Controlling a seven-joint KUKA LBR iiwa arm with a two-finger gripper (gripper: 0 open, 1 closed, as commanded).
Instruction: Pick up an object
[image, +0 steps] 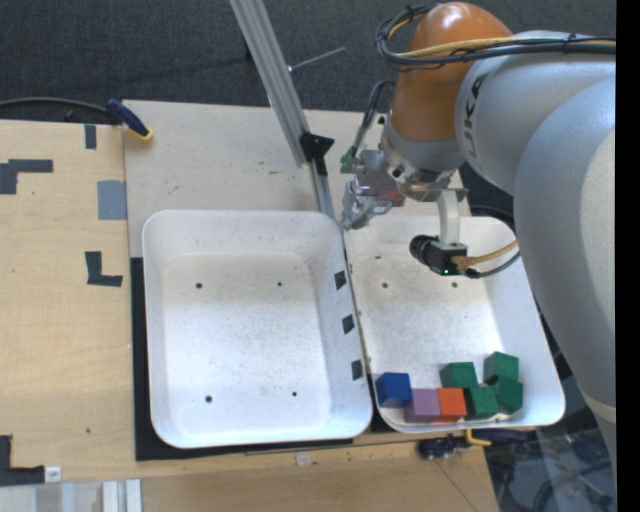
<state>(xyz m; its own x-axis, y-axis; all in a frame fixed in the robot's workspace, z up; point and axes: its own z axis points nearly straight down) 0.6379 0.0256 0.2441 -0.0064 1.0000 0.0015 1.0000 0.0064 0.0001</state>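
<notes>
Gripper (357, 212) hung over the far left corner of the right bin (520, 300), just beside the ridge where that bin met the left bin (160, 300); whether its fingers were open or shut could not be told, and nothing was visible between them. Arm (560, 150) carried an orange band (440, 60) above the wrist, with lettering on the grey casing beside it, partly visible and reading roughly "UKA". Blocks lay clustered in the right bin's near end, well apart from the gripper: a blue block (394, 388) nearest the dividing ridge, then a purple block (427, 403), an orange block (452, 402), and several green blocks (488, 385) toward that bin's near right corner, touching one another. No writing on the blocks or bins could be read.
</notes>
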